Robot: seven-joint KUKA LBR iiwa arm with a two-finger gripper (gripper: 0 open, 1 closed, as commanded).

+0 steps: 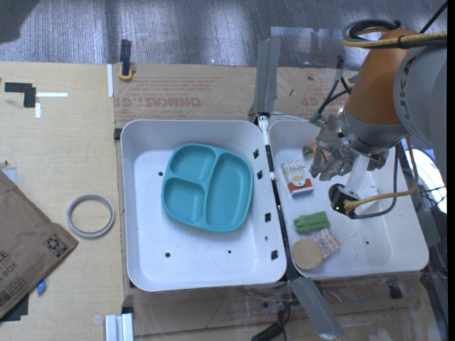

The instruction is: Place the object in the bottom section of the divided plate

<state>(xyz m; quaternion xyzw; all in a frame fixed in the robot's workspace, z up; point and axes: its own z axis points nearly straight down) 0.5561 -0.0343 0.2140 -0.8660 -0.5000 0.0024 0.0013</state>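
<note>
The big grey arm (419,69) with the orange band is reaching in from the right and hanging over the right bin (398,251). Its jaws are pointing down over the top part of that bin, and I cannot tell if they are open or closed. Nothing is showing between them.

The blue divided plate (207,187) is sitting in the middle of the left bin (192,272). White floor is showing all around the plate, with the most room below it and on its left side. The plate is not touching any bin wall.

In the right bin, a small red and white box (297,177) is lying near the left wall, just beside the jaws. Below it a green thing (311,222) is lying flat. Lower still, a round tan thing (307,253) is sitting near the bottom left corner, touching a small printed card (327,242). The right half of this bin is showing bare white floor.

On the desk (57,141), left of the bins, a roll of tape (90,214) is lying flat. A brown cardboard piece (25,244) is lying at the left edge.
</note>
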